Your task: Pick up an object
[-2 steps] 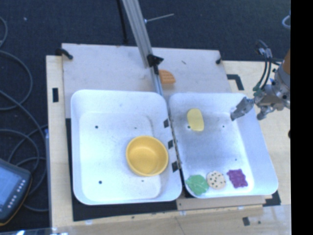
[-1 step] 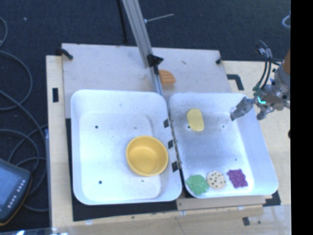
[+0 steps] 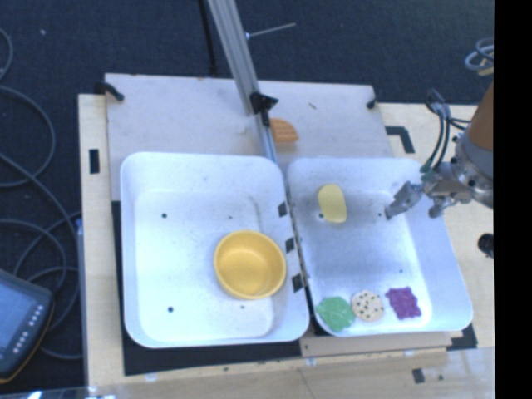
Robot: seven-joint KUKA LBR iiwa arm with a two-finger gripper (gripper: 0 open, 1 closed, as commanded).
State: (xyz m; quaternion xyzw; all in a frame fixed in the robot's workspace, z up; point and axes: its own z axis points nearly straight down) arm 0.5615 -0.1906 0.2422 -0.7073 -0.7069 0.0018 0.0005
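Overhead view of the bench as I see it from the remote station. Two shallow white bins sit side by side: the left bin and the right bin. In the left bin, a yellow bowl stands upright near the bin's near right corner. In the right bin, a pale yellow oblong piece lies near the far left corner. Along the near edge of that bin I see three small items in a row: a green piece, a round speckled cookie-like piece, and a purple piece, each just beside the next. An orange object rests on the bench beyond the bins, beside the slanted metal post. The gripper hangs over the far right part of the right bin, well apart from every item. Its fingers look spread, and I see nothing between them.
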